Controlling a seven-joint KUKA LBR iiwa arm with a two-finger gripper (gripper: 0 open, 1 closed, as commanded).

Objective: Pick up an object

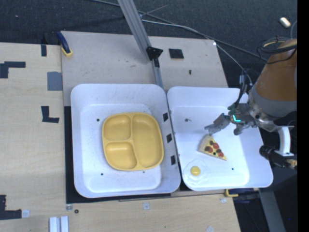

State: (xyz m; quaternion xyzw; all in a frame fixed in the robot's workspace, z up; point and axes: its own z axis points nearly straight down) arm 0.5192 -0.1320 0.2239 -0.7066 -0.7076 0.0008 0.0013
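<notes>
A toy pizza slice (212,147) with red and dark toppings lies flat in the right bin (193,100), near its middle. A small fried egg toy (195,171) rests at the same bin's front left. My gripper (224,128) hovers just above and to the right of the pizza slice, over the bin's right half. Its fingers are spread open and nothing is between them. One finger (215,125) points left toward the slice's tip.
The left bin (82,129) holds a yellow divided plate (132,141). A metal pole (137,23) rises from the back between the bins. The arm's orange band (277,71) and grey body stand over the right bin's right rim.
</notes>
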